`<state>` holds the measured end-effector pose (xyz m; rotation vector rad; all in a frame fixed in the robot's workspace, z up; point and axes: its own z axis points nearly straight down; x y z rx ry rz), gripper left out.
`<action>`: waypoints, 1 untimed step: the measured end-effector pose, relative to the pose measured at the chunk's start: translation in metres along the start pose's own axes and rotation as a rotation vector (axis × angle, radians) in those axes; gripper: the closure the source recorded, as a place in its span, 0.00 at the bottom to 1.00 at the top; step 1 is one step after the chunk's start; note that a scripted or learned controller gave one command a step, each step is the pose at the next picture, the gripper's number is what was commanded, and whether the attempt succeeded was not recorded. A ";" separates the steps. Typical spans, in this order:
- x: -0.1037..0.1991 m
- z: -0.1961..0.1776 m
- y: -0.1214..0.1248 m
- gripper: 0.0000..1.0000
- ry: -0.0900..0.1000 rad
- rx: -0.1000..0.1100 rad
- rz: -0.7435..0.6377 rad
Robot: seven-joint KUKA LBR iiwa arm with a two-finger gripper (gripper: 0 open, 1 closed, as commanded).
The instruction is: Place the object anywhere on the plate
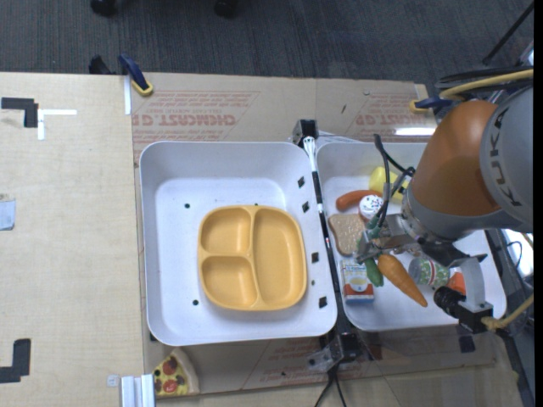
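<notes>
A yellow plate (253, 257) with three compartments lies in the middle of the left bin (165, 227), with nothing on it. My gripper (376, 242) hangs low over the left part of the right bin (399, 312), under the orange wrist band. It is right above a cluster of toy food. An orange carrot (404, 281) lies just to its right, and a brown bread slice (344, 232) just to its left. Below it stands a small carton (357, 281). The arm hides much of the bin's right half.
The right bin also holds a red sausage (349, 199), a yellow piece (381, 179), a white round cap (369, 204) and a small bottle (429, 271). A divider wall with black clips (318, 227) separates the bins. A pizza slice toy (172, 376) lies outside the left bin's front corner.
</notes>
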<state>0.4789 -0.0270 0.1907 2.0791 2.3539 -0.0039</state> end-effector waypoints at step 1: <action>0.000 0.000 0.000 0.00 0.000 0.000 0.000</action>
